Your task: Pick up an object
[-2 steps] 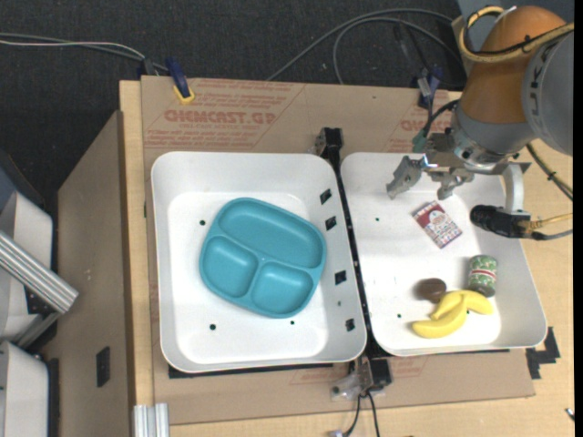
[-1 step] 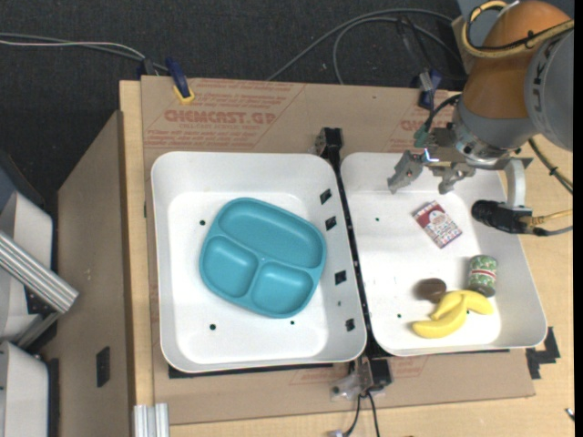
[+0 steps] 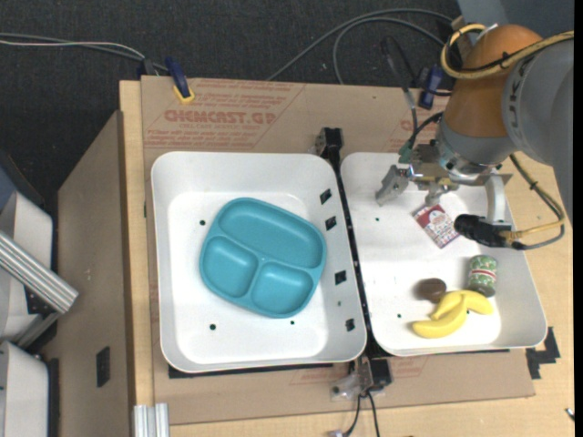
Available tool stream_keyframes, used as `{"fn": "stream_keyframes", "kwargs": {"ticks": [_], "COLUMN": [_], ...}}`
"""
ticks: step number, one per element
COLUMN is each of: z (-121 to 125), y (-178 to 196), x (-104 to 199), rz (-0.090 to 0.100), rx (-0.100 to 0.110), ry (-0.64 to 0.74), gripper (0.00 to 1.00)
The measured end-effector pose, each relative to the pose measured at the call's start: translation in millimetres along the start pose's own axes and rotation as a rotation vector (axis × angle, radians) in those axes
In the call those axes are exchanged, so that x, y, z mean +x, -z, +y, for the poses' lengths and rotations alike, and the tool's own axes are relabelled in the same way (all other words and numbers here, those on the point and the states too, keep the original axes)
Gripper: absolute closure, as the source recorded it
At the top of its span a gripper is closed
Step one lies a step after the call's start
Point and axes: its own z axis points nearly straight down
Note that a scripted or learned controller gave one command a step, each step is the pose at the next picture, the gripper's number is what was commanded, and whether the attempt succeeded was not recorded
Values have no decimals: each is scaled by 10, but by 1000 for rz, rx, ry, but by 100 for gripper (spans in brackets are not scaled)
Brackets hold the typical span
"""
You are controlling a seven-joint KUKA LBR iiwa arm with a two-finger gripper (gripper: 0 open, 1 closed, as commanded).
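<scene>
Items available for pickup: four lie in the right bin [image 3: 383, 271], none of them held. A small red-and-white packet [image 3: 436, 225] lies flat in the bin's upper half, tilted, closest to the gripper. A short green-and-white can [image 3: 483, 275] stands near the bin's right wall. A brown rounded item [image 3: 431, 289], not identifiable more closely, sits to the can's lower left. A yellow banana [image 3: 451, 316] lies along the bin's near edge, with one end beside the brown item and the other just below the can.

Gripper [image 3: 416, 188]: positioned over the upper part of the right bin, just above the packet in the view. Its fingers stand apart, the left one [image 3: 392, 186] splayed out towards the bins' shared wall. Nothing is seen between them. Whether the tips touch the bin floor cannot be determined.

Arm [image 3: 492, 80]: enters from the right, orange band above the wrist.

Left bin [image 3: 182, 244]: holds one blue divided plate [image 3: 262, 256] with three compartments, lying flat and turned at an angle, roughly central.

Surroundings: both bins rest side by side on a brown cardboard sheet [image 3: 228, 107] printed in red lettering. A blue-and-yellow clamp [image 3: 179, 82] grips its far left edge. Cables [image 3: 73, 44] trail across the dark floor beyond.
</scene>
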Motion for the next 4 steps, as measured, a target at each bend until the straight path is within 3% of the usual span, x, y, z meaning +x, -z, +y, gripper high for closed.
{"fn": "stream_keyframes", "kwargs": {"ticks": [1, 2, 3, 4], "z": [65, 65, 76, 9], "y": [-466, -638, -513, -37], "x": [-35, -28, -23, -14], "rz": [0, 0, 0, -2], "rx": [1, -2, -5, -11], "ry": [-1, -1, -1, -2], "gripper": [0, 0, 100, 100]}}
